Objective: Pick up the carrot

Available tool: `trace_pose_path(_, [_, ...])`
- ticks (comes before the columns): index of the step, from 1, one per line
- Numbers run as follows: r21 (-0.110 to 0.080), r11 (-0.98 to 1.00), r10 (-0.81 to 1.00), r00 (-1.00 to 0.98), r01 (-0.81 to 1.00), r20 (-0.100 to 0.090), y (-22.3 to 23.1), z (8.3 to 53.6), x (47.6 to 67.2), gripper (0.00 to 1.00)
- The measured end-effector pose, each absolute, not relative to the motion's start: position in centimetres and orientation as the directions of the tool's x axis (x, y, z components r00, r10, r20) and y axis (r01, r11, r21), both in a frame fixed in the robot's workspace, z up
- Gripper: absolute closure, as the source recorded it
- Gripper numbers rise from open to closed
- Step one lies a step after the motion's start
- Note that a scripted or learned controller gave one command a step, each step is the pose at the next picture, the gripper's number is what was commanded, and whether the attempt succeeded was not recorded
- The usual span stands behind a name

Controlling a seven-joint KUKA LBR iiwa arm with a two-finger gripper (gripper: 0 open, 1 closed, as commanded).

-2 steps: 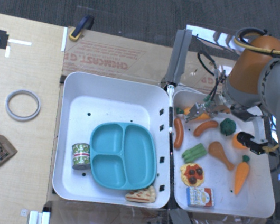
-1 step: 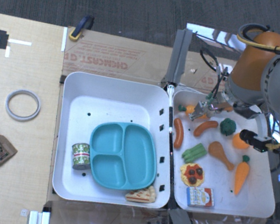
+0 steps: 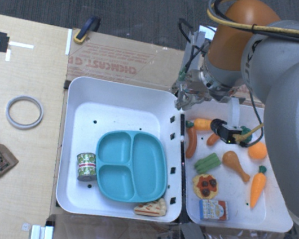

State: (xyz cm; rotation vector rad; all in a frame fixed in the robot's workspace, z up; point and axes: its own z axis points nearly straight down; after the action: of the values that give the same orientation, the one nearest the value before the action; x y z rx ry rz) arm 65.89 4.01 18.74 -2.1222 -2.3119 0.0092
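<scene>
Grey arm (image 3: 295, 73) looming over my right bin (image 3: 277, 221), gripper (image 3: 185, 96) at its far-left corner, whether its claw grips anything I cannot tell, carrot (image 3: 257, 186) loose near its right wall.

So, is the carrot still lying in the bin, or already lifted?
Still in the bin. The carrot lies flat on the right bin's floor, near its right wall, while the end effector is at the bin's far-left corner.

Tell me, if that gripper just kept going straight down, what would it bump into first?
Probably the rim where the two bins meet, since the gripper hangs over it at the far end. Depth is hard to judge; the carrot lies well off that line.
</scene>
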Motion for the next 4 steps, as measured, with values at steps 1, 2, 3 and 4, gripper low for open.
trace_pose_path(1, [-0.006,0.116,0.993,-0.116,0.993,-0.001,-3.6,18.8,60.7,1.0])
trace_pose_path(2, [-0.006,0.115,0.993,-0.115,0.993,-0.001,-3.6,18.8,60.8,0.0])
trace_pose_path(3, [-0.005,0.054,0.999,-0.054,0.999,-0.002,-9.5,29.1,62.3,0.0])
trace_pose_path(4, [-0.006,0.136,0.991,-0.136,0.991,0.0,-16.6,22.4,61.2,0.0])
